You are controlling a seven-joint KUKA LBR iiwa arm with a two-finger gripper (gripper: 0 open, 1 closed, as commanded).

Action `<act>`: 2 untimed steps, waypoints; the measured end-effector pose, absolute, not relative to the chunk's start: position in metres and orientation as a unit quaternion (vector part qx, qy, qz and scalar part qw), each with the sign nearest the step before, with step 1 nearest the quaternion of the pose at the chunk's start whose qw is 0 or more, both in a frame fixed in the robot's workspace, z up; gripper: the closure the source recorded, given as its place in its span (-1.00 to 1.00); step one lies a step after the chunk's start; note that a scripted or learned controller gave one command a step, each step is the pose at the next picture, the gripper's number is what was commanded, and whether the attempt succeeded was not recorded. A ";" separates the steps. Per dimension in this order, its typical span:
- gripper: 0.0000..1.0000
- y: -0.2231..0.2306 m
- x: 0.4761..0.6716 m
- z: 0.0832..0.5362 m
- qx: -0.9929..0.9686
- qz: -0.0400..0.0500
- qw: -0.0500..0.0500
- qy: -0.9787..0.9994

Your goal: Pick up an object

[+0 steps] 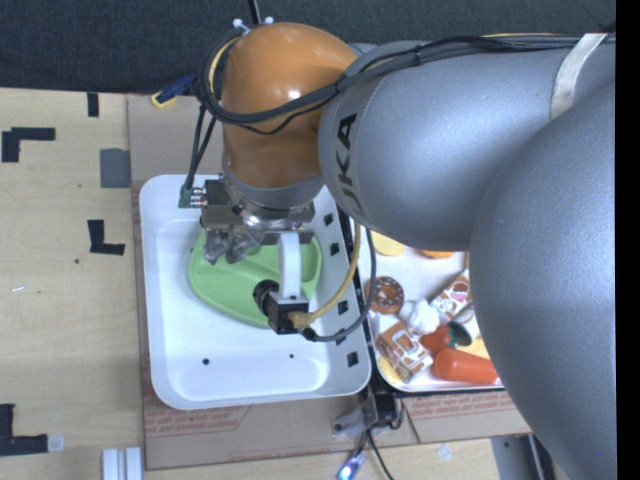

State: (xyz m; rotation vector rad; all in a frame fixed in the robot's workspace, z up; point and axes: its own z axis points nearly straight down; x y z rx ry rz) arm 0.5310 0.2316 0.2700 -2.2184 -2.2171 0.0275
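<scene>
A light green, flat, rounded object [228, 280] lies in the left white bin [180, 368]. My gripper [232, 240] hangs right over its upper part, under the orange band of the arm [275, 98]. The wrist body and a white bracket hide the fingertips and the object's right side. I see nothing held between the fingers.
The right bin [430, 383] holds several small toy foods: a brown donut [385, 293], a waffle-like piece [400, 348], a red-orange piece [465, 368]. The big grey arm [480, 168] covers most of that bin. A cable [335, 303] loops down beside the wrist. Wooden bench at left.
</scene>
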 end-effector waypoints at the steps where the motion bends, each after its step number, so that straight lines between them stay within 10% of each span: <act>1: 1.00 0.227 0.562 0.381 -0.707 -0.005 -0.002 -0.708; 2: 1.00 0.231 0.480 0.355 -0.705 0.003 0.002 -0.709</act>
